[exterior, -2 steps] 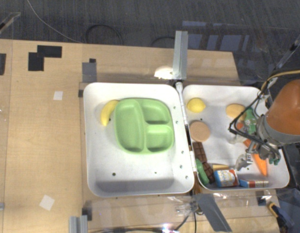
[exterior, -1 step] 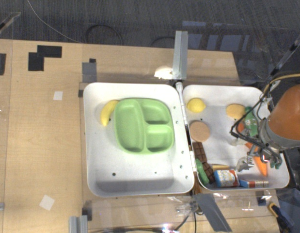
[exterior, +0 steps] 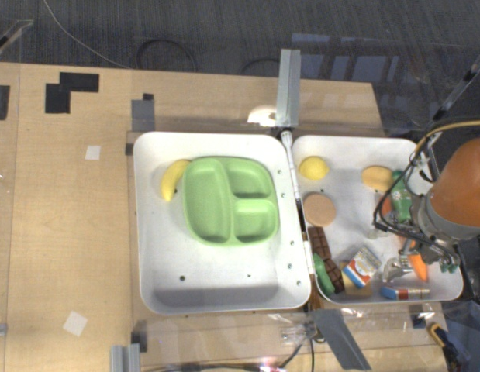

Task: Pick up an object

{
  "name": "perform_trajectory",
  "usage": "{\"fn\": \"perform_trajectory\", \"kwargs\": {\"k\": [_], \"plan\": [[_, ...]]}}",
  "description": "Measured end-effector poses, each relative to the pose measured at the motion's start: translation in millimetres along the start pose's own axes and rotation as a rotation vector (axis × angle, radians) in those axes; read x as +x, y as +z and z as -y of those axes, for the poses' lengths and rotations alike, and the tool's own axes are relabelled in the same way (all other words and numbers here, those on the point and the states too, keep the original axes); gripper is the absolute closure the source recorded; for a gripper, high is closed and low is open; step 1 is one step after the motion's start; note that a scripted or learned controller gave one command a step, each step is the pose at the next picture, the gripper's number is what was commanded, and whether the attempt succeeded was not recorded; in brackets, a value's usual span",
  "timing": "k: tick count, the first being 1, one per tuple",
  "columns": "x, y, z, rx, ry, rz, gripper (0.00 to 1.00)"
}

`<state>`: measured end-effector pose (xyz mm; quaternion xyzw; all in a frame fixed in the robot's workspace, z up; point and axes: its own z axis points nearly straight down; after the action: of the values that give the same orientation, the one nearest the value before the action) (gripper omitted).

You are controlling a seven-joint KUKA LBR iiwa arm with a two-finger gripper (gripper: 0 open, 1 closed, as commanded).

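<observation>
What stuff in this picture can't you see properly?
- Banana: partly tucked behind the green tray in the camera view.
- Things at the right bin's right side: the arm covers them.
- Gripper: lost among cables and clutter, so open or shut can't be told.
- Small packets near the front: too small to read.
- Arm: cut off by the right edge.

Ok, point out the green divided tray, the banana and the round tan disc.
green divided tray (exterior: pixel 216 208): camera view, on the floor of its long left compartment.
banana (exterior: pixel 172 180): camera view, on the middle of its yellow curve, beside the tray.
round tan disc (exterior: pixel 319 208): camera view, on the centre of its flat top.
</observation>
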<state>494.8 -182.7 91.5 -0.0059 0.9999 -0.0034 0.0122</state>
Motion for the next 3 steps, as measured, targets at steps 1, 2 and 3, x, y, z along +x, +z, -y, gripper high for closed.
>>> {"fn": "perform_trajectory", "kwargs": {"k": [1,2,3], "plan": [[-23,1,-18,-0.001,0.133,-0.008,0.00],[-103,4,-41,-0.005,0.091,-0.008,0.00],[-75,3,-27,-0.005,0.072,-0.009,0.00]]}}
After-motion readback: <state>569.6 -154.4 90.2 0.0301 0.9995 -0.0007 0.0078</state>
